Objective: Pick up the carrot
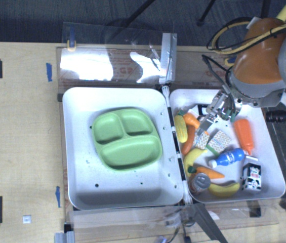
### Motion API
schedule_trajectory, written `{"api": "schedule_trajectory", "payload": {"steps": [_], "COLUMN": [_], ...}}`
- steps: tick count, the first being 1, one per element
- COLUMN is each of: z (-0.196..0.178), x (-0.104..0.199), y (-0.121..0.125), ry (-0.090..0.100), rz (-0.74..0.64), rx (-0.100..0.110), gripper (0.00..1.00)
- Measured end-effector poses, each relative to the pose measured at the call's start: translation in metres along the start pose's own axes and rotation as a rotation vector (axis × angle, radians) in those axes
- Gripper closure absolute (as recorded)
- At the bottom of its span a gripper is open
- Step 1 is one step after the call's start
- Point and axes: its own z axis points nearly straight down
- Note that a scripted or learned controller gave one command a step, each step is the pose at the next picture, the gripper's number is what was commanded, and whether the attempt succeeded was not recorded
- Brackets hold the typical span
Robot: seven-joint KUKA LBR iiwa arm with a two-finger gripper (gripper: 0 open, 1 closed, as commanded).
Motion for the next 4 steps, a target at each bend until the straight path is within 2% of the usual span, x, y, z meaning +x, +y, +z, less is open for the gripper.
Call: {"api": "schedule_trajectory", "payload": {"steps": [1, 2, 3, 4], "z": [-0.001, 0.082, 0.096, 0.079], "x": [-0.005, -0.052, -0.067, -0.072], "y": [0.035, 0.017, 0.005, 0.008], "ry": [-0.006, -0.011, 0.002, -0.018], "rz": [-0.313, -0.371, -0.047, -0.048], "rx": [-0.003, -0.005, -0.003, -0.012], "gripper": [0.0, 0.0, 0.0, 1.0]}}
